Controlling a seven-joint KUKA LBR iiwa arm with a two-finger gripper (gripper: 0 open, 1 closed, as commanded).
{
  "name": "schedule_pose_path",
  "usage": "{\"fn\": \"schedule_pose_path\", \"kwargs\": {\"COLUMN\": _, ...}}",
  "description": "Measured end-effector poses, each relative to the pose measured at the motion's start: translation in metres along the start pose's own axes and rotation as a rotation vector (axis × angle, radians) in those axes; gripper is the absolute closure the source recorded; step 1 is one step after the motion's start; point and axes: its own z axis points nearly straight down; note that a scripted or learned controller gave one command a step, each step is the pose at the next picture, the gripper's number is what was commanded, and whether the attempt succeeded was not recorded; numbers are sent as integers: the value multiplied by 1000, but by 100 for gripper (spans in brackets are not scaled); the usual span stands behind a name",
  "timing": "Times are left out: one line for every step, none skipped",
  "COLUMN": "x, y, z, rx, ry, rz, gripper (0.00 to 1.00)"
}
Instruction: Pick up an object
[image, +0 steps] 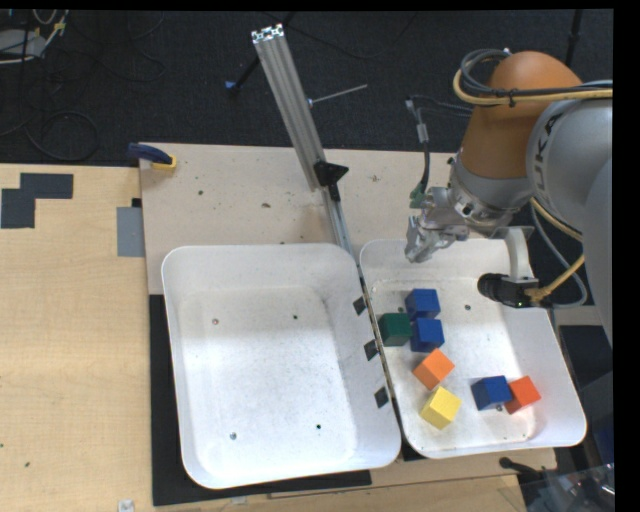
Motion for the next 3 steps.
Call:
{"fn": "schedule_pose_path", "kwargs": {"x": 49, "y": 6, "z": 8, "rx": 2, "ry": -1, "rz": 1, "gripper": 100}}
{"fn": "schedule_pose_path", "kwargs": {"x": 109, "y": 4, "z": 9, "rx": 2, "ry": -1, "rz": 0, "gripper": 100}}
{"fn": "schedule_pose_path", "kwargs": {"x": 156, "y": 13, "z": -6, "rx": -2, "ry": -1, "rz": 1, "gripper": 100}}
